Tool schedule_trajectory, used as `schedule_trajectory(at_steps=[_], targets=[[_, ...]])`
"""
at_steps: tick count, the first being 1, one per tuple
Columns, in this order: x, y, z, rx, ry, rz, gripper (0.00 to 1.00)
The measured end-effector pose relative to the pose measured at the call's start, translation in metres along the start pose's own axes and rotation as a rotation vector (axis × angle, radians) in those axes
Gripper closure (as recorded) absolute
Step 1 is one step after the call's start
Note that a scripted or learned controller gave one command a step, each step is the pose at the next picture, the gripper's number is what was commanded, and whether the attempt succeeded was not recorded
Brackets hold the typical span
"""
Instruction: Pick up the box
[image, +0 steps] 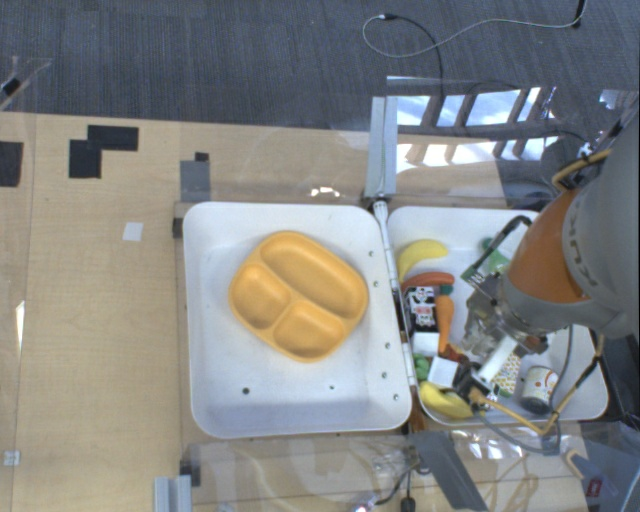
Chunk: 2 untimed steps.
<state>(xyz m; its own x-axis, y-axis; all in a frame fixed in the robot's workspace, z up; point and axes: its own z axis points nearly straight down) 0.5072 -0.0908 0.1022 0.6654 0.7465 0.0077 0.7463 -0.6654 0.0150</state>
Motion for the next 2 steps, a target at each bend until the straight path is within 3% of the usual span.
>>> schedule_trajectory(at_steps=[1,2], targets=[[-0.003,0.0,0.011,0.006,0.003,0.065,1.0],[-0.006,-0.013,0.011,-0.005,0.006,0.17,1.0]])
